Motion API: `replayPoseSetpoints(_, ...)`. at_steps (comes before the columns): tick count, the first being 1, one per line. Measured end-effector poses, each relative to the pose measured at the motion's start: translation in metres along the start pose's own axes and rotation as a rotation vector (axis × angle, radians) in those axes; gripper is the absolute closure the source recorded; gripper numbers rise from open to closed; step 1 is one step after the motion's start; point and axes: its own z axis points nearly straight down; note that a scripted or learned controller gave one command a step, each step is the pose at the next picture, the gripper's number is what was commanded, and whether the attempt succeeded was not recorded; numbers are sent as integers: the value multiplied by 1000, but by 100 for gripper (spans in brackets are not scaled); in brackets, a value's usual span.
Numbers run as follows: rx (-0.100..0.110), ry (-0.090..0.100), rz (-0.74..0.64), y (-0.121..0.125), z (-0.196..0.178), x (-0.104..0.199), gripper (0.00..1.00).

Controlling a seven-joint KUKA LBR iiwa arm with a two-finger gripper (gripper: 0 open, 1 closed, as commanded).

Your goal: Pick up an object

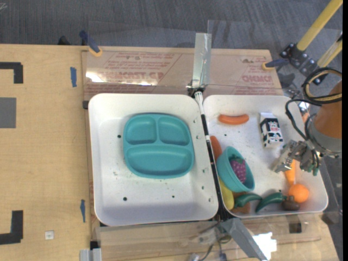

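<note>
pincer point(286, 165) low at right bin's point(255, 100) 3 o'clock | fingers: can't tell, blurred | target orange point(298, 193) at 5 o'clock, just below me, against the wall, awkward reach | tray point(159, 145) left bin, untouched

Both bins point(103, 162) are white. The divided plate point(158, 145) is teal, and the bowl point(235, 170) is teal with purple-pink content. The sausage point(233, 119) is orange-red, the round fruit point(298, 192) is orange, and the small toy car point(271, 130) is white with black.
</note>
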Motion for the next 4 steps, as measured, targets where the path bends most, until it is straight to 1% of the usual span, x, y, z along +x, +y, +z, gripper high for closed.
replayPoseSetpoints(1, -4, 1, 43, 63, -55, 12, 100)
replayPoseSetpoints(2, -2, 3, -255, 9, 0, 12, 100)
replayPoseSetpoints(3, -1, 1, -275, 12, 1, -36, 100)
replayPoseSetpoints(4, -1, 2, 59, -30, 0, 36, 100)
